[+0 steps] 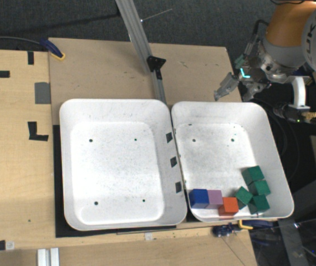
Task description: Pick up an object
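— What is around you?

— A tan wood bench (108, 65) with a dark floor behind it. Black tape marks sit on the bench at the left, and one grey patch. A silver pole (137, 29) slants down from the top and ends between two white bins. A blue and yellow clip (53, 47) lies near the far left edge of the bench.

— Tell me about the bins.

— They sit side by side, touching. The left bin (116, 204) has little black dots on its floor. The right bin (219, 143) has them too, and it holds all the blocks.

— What blocks?

— Small cubes, all pushed into the near right corner. A blue block (199, 197) is at the left end of the row. A purple block (215, 197) is right beside it. An orange block (229, 205) touches the purple one. Then come green blocks (255, 188), about four of them, packed close along the right wall. Some are tipped a bit.

— And where is your claw?

— My claw (233, 86) hangs above the far edge of the right bin, just past its rim. It is well apart from the blocks. A small teal light glows on it.

— Is it open?

— I cannot tell. It holds no block.
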